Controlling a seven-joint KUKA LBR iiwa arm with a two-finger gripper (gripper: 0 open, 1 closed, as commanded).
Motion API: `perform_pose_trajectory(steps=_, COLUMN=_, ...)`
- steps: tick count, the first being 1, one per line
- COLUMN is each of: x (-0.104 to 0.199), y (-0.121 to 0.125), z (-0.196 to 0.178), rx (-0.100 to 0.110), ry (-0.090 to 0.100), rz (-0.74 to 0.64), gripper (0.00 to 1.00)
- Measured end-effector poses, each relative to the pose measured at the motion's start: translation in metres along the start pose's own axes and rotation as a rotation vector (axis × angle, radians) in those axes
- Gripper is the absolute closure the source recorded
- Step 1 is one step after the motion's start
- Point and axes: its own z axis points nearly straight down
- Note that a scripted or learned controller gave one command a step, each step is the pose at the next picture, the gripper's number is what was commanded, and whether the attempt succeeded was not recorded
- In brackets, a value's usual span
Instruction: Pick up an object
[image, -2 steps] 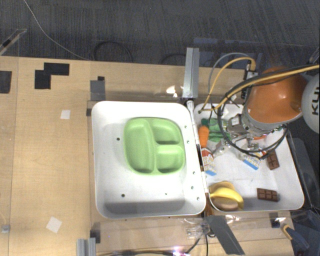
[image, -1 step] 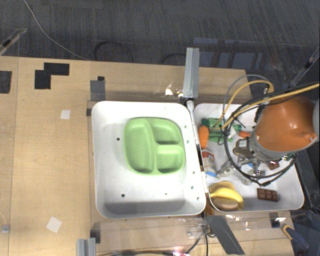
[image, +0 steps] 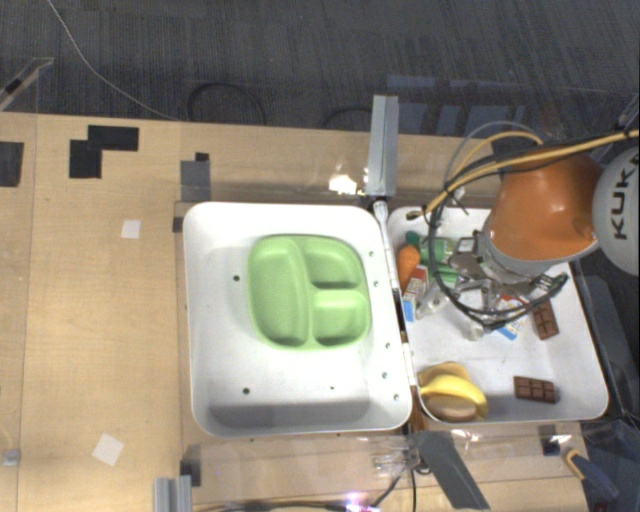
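The arm's orange band (image: 545, 210) hangs over the right bin (image: 590, 385), and the gripper (image: 487, 300) beneath it reaches down into the bin's middle among black cables. An orange carrot (image: 408, 264) lies at the bin's left wall. A yellow banana (image: 452, 390) rests in the front left corner. A brown chocolate bar (image: 534, 389) lies at the front right, and a second brown bar (image: 543, 321) sits just right of the gripper. Small blue and green items (image: 507, 331) lie partly hidden under the gripper.
The left bin (image: 210, 400) holds a green divided tray (image: 307, 290). A metal post (image: 381, 145) stands at the back between the bins. Cables loop above the wrist at the back right.
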Motion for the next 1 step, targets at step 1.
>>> perform_pose_trajectory(steps=1, x=0.0286, y=0.0481, z=-0.0015, rx=0.006, ry=-0.005, rz=-0.126, gripper=0.0)
